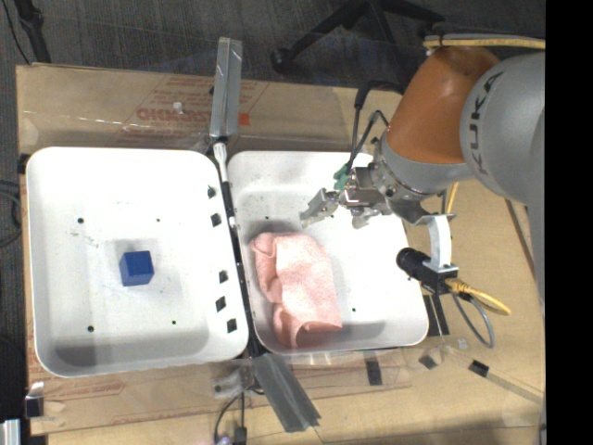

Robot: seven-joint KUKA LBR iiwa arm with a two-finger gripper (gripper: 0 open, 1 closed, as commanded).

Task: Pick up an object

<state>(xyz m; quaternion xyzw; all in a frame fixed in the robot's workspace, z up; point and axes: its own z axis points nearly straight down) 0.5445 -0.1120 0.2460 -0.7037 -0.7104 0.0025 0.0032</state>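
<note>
A pink folded cloth [298,287] lies in the right bin [389,286], against its left wall and reaching to the front. A small blue cube [137,267] sits in the left bin [65,202], left of its middle. My gripper [317,209] hangs over the right bin's back half, pointing left, just above and behind the cloth's far edge. Nothing shows in its grasp.
A grey divider rail [232,248] with black clips runs between the two bins. The arm's orange and grey body [445,119] covers the right bin's back right corner. Cardboard [139,100] lies behind the bins.
</note>
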